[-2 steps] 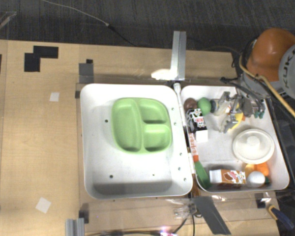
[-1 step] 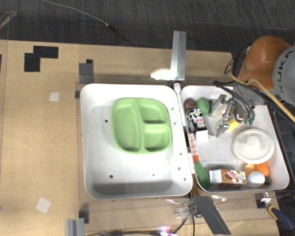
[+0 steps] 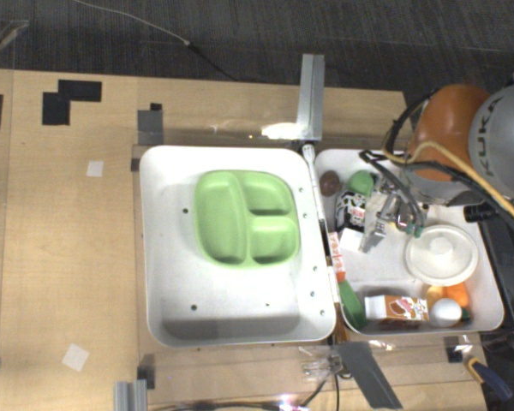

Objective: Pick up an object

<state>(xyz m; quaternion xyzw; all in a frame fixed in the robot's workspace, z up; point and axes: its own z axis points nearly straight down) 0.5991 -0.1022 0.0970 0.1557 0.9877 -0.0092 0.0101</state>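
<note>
Overhead, two white bins are seen side by side on the bench [image 3: 60, 255]. The left bin [image 3: 167, 229] is occupied by a green divided tray [image 3: 244, 217], lying flat near its middle. The right bin [image 3: 488, 311] is crowded: a brown ball [image 3: 330, 181] and a green ball [image 3: 361, 181] at the far edge, a black-and-white carton [image 3: 353, 210] just below them, a white bowl [image 3: 442, 253] toward the right, a brown-and-white box [image 3: 397, 309] along the near wall, a white ball [image 3: 446, 312] and an orange piece [image 3: 459, 295] beside it. The arm [image 3: 497, 144] is reached in from the right. The gripper [image 3: 384, 221] is hung over the right bin, between carton and bowl. Whether the fingers are released or clenched cannot be told; nothing is visibly grasped.
</note>
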